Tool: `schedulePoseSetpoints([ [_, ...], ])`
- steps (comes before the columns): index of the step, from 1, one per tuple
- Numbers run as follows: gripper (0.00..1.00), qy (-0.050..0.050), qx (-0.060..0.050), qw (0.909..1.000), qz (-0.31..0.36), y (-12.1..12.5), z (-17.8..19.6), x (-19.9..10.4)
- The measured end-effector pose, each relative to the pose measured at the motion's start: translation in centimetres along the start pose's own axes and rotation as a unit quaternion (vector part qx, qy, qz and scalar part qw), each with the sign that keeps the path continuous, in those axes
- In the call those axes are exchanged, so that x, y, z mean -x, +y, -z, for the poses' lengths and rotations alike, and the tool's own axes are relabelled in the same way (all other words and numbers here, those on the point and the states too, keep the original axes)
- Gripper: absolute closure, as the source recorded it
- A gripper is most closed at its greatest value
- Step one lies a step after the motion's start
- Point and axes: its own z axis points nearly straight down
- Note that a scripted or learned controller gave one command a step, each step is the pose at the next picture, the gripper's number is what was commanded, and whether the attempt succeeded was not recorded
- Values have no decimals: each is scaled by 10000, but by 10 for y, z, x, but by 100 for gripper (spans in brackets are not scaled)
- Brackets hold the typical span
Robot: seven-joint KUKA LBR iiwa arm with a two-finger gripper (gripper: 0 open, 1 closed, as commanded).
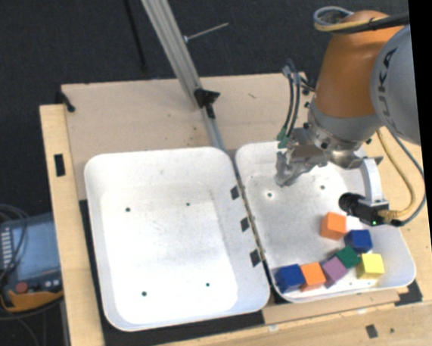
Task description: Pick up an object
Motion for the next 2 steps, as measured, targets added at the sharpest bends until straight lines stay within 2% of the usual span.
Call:
schedulePoseSetpoints([
  [1,100,-1,-18,10000,-1,7,-13,-59],
  [2,100,1,-1,10000,-1,25,-15,-106],
])
